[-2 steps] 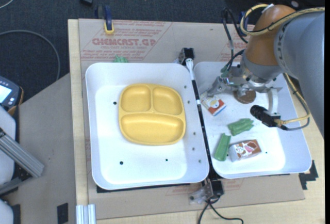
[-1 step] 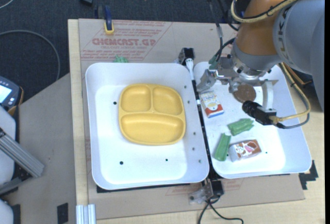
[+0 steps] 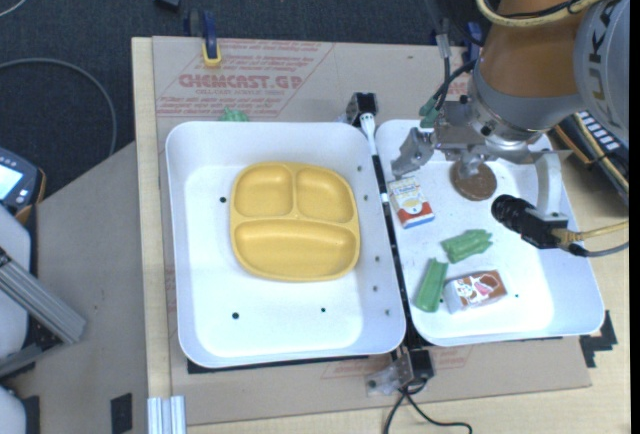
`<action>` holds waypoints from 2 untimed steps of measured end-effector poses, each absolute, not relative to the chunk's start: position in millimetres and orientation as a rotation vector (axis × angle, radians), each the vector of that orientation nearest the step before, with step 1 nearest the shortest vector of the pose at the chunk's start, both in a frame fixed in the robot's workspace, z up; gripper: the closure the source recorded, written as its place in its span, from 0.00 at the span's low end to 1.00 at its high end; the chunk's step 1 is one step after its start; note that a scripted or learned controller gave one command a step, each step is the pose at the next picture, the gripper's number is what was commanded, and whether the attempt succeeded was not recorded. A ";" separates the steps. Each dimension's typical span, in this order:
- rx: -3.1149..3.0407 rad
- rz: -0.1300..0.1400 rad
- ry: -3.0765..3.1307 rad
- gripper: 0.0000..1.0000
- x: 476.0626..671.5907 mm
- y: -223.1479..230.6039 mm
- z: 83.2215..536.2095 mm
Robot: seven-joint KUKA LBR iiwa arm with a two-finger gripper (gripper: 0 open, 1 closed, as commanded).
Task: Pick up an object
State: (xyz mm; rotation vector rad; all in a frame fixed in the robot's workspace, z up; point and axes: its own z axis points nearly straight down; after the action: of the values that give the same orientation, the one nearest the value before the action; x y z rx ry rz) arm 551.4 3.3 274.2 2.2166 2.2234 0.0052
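The little red and white box lies flat in the right bin, close to that bin's left wall and toward its far end. I think this is the thing the arm is going for, because the gripper hangs just past it in the view. I cannot tell if the gripper is wide or narrow, and I do not see it holding anything.

What could go wrong? The box looks thin and flat, so the gripper could close over it and slip off with nothing. The box is also very near the bin wall. If the gripper comes down a little too far to the left, it could bump the wall, or push the box against the wall and not grab it. From this slant I cannot tell how high the gripper is, so it could also land beside the box and miss.

A brown round thing sits to the right of the box, partly under the arm. The arm could knock it.

Nearer the front of the bin lie a green piece, a second green piece and a brown and pink packet. They are apart from the box, so they look safe.

The left bin holds a yellow plate, well away from all this.
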 end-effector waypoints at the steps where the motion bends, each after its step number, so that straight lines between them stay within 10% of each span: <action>1: 2.218 0.003 2.222 1.00 553.4 2.4 280.8; 2: 2.216 0.005 2.225 1.00 545.8 66.2 317.0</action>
State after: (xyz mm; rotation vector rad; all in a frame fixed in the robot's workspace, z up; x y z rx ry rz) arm 545.8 66.2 317.0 2.2158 2.2246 0.0047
